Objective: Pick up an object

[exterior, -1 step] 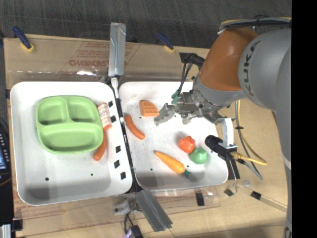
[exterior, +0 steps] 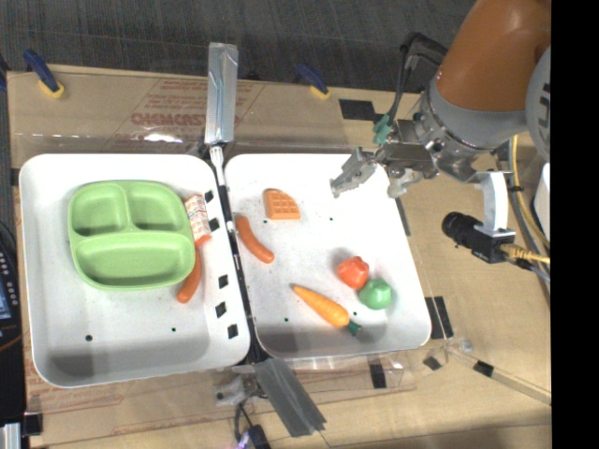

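Nearest the camera, along the front rim of the right bin (exterior: 423, 318), lie a toy carrot (exterior: 321, 306), slanted with its green tip toward the right, and just beyond it a green round toy vegetable (exterior: 375, 294) touching a red-orange pepper-like one (exterior: 353, 272); all three sit close to the front right corner, so there is little room between them and the wall. Farther in, an orange sausage (exterior: 254, 238) lies slanted near the bin's left wall, and a small waffle-like piece (exterior: 281, 204) sits just beyond it, with bare white floor all around. The middle and far right of this bin are open floor. Above that far right part hangs the gripper (exterior: 372, 181), apart from every toy, just inside the right rim; its fingers (exterior: 347, 178) stand spread with a clear gap and hold nothing. In the left bin (exterior: 37, 279), a green divided tray (exterior: 131, 232) takes up the far half; a small printed packet (exterior: 197, 217) leans at its right edge, and a second orange sausage (exterior: 190, 280) lies by the tray's front right corner. The front part of the left bin is bare. Both bins rest side by side on the desk (exterior: 487, 325), their inner walls touching.
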`<act>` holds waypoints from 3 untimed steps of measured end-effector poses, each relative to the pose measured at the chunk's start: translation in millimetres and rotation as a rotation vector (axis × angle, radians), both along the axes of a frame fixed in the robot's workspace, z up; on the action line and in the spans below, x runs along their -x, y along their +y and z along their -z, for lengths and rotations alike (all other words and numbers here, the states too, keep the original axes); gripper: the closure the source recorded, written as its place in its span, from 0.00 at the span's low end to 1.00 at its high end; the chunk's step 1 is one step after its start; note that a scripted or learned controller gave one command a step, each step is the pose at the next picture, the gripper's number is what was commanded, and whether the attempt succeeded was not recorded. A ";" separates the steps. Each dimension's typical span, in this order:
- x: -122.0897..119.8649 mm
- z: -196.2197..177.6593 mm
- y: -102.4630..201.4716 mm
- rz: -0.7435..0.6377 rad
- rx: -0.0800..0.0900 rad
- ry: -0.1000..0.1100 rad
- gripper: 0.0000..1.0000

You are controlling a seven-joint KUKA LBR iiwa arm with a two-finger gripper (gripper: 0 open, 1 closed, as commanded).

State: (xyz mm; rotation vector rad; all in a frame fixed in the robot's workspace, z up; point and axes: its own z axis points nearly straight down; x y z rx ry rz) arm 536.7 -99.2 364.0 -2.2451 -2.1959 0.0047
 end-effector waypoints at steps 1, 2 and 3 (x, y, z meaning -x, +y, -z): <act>0.2 0.8 0.1 0.000 0.000 0.002 0.00; 58.1 169.3 -38.2 -0.044 -0.003 0.007 0.00; 59.4 273.5 -52.0 0.006 -0.004 -0.001 0.00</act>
